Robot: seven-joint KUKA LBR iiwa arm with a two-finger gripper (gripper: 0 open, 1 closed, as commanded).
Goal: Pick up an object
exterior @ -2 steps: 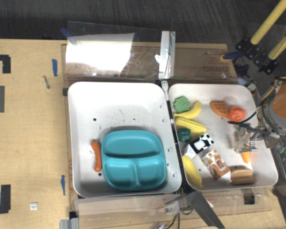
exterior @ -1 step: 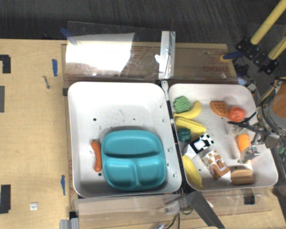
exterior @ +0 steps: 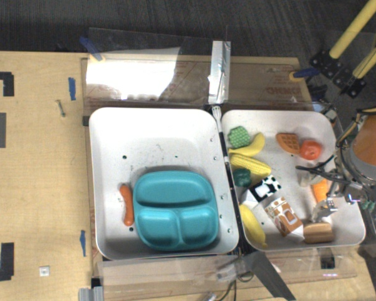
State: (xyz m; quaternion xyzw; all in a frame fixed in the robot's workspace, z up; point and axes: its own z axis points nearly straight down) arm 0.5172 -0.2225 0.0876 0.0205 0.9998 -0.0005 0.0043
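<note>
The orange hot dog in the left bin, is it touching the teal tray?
Apart. The camera view shows a thin strip of white bin floor between the hot dog and the teal tray.

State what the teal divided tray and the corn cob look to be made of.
Teal divided tray: probably molded plastic, judging by its uniform colour, rounded compartment edges and soft sheen. Corn cob: likely plastic or rubber toy food, evenly yellow with a dull finish; too small to be sure.

A teal tray (exterior: 175, 217), an orange sausage (exterior: 127, 204), yellow corn (exterior: 250, 163), and perhaps a red tomato (exterior: 311, 149).
</note>
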